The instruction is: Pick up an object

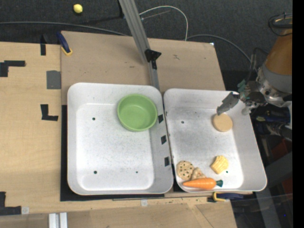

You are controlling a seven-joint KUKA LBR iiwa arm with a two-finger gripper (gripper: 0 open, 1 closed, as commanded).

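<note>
The arm point(280, 65) comes in from the right edge of the camera view, its orange band above a grey wrist, and reaches over the right rim of the right bin point(247, 141). The end effector point(227, 104) points down and to the left, its dark tip hanging just above and beside the tan disc point(222, 123), which lies in the upper right part of that bin. Whether tip and disc touch cannot be told from this slant. How far the end effector is spread cannot be told either: its tip reads as one dark grey shape, and nothing is seen gripped in it.

Lower in the same bin, near the front wall, lie three more things. A yellow wedge point(219, 165) sits below the disc and well apart from it. A cracker point(184, 168), round and dotted, lies to the wedge's left, with a smaller piece just beside it. An orange carrot point(201, 184) with a green end lies flat along the front wall, just under the cracker.

The left bin point(95, 146) touches the right one along their shared rims. A green bowl point(137, 112) stands upright in its upper right corner, close to that shared edge.

Both bins rest on the table point(28, 127). A grey pole point(135, 23) slants across the table's far side down toward the join of the bins. A small yellow ball point(78, 8) lies on the dark floor at the top left.
</note>
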